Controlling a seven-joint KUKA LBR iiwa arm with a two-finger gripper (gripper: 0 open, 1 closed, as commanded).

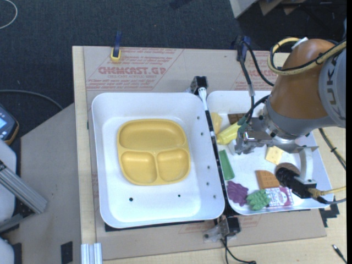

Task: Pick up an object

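Gripper [246, 140] low in the right bin [234, 99], crowded on every side.
I couldn't tell how it was set, nor pick out a chosen object. A yellow banana [227, 133] lay just to its left, a green stick [226, 164] below-left, a tan cracker [267, 178] below-right, and purple [237, 191] and green [258, 199] toys further below; the yellow divided tray [153, 150] sat well left.

**Arm over the right bin, divided plate in the left**

The left bin [104, 147] holds a yellow three-part plate [153, 151]. In the right bin [231, 99], the gripper [245, 142] hangs low beside a yellow banana [226, 133], with a green stick [226, 164] just below it. Nearer the front lie purple grapes [237, 191], a green lump [257, 199], a tan cracker [267, 178] and a pale yellow wedge [273, 155].
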